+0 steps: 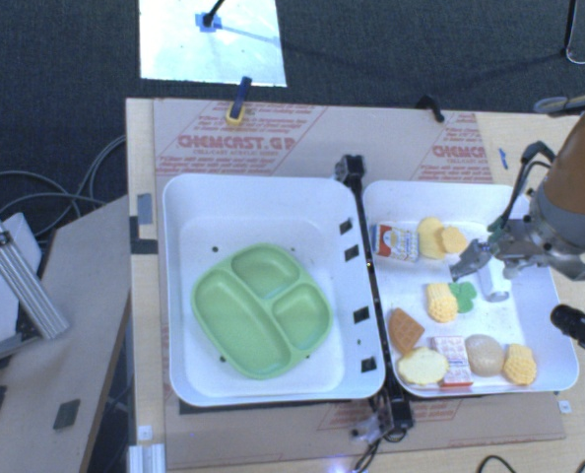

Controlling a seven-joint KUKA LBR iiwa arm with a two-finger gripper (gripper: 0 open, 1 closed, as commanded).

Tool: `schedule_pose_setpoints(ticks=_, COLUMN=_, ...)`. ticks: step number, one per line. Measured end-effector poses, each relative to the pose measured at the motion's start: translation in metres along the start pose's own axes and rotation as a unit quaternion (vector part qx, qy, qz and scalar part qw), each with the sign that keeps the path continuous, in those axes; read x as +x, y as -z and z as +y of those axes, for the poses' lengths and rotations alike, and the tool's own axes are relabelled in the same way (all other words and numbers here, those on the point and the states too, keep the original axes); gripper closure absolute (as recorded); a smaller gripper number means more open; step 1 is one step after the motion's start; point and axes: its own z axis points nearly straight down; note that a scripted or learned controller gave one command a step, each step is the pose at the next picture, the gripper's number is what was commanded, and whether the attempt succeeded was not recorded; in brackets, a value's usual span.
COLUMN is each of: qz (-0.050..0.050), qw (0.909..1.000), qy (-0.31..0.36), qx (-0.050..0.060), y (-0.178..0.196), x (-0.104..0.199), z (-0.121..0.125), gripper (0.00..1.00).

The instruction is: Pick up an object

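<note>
While the gripper (482,269) hangs low over the middle of the right bin (544,197), its fingers look spread apart with nothing between them, though the blur makes that hard to swear to. Just left of it lies a green toy piece (462,295), and touching that a yellow corn cob (441,303). Further out sit a small carton (396,241) toward the bin's upper left, a waffle (406,330) and pale rounds along the lower edge. I'd guess the corn is light, hard plastic, a bit slick; pinching it across its narrow middle seems safest. Over in the left bin rests a green divided plate (262,308)
</note>
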Motion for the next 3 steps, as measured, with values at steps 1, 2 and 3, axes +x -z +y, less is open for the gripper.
schedule_pose_setpoints(ticks=1, qz=-0.001, qw=1.0, qy=0.001, qx=-0.004, y=0.004, x=0.0, z=0.002, gripper=0.0)
schedule_pose_setpoints(ticks=2, qz=0.0, qw=1.0, qy=0.0, qx=-0.002, y=-0.059, x=0.002, z=0.008, gripper=0.0)
schedule_pose_setpoints(ticks=3, qz=0.0, qw=1.0, qy=0.0, qx=-0.002, y=-0.108, x=-0.003, z=0.0, gripper=0.0)
